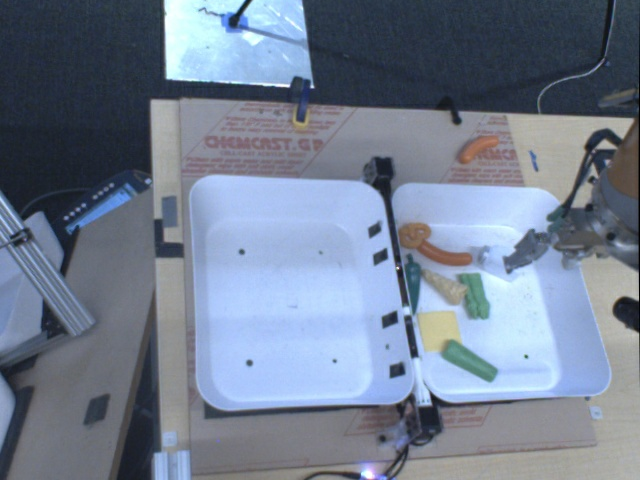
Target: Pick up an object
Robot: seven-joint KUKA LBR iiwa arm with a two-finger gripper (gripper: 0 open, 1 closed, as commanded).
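Your gripper (pixel 515 256) is hanging low over the right bin (pixel 575 368), reaching in from the right; you cannot tell how it is set, and nothing is showing in its grasp. Just left of it, the orange sausage (pixel 445 256) is lying beside a curled orange piece (pixel 414 234). Below those are sitting a tan cone (pixel 443 286), a green block (pixel 474 296), a yellow square (pixel 438 329) and a green cylinder (pixel 470 360). The left bin (pixel 290 298) is sitting alongside on the cardboard-covered bench (pixel 260 143). Another orange sausage (pixel 478 149) is lying outside the bins, on the cardboard.
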